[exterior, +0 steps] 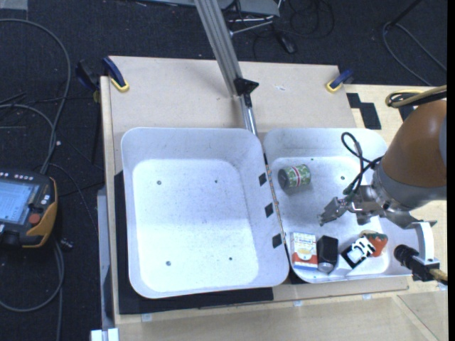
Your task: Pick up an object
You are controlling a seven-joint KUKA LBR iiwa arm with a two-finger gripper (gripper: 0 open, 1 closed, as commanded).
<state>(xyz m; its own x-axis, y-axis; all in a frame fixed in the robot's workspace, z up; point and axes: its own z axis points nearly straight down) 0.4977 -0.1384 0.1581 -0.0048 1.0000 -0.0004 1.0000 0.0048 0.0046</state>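
Two white bins point(142, 148) were set on a wooden bench. The gripper point(334, 212) was seen above the right bin with jaws apart and nothing between them; the can point(294, 177), carton point(304, 249) and the rest lay ungrasped, so the pick was judged not yet done.

even overhead light, soft shadows, slightly grainy, mild blur throughout.
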